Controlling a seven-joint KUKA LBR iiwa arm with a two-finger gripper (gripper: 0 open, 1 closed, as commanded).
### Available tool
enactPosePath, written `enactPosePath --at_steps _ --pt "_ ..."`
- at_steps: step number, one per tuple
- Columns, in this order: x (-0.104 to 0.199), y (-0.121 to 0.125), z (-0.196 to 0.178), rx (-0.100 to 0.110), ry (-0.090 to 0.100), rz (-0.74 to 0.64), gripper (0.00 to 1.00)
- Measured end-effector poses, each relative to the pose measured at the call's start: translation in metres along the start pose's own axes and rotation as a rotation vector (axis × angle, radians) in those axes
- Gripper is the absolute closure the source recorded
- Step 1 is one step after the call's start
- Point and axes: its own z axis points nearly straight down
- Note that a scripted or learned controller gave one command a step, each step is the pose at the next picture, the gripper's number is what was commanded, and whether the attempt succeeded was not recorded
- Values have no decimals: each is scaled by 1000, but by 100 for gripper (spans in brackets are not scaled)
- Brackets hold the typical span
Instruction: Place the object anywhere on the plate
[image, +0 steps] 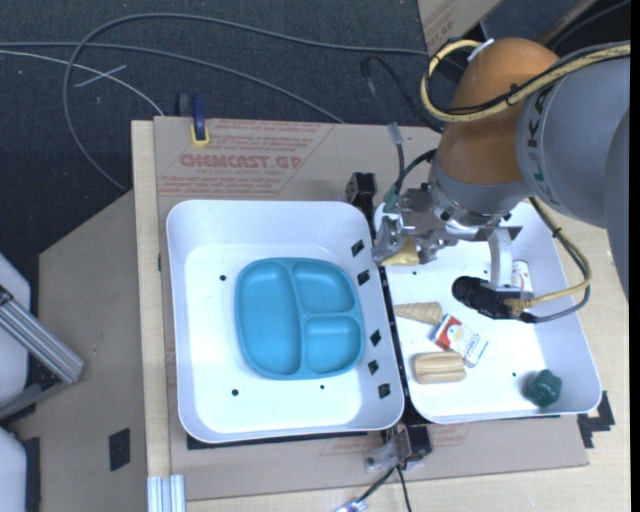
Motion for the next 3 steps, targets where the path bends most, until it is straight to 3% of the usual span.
enactPosePath --at_steps 2,3 --pt "111 -6 3 0 -2 1 100" --pt "150 5 16 -3 -3 3 100"
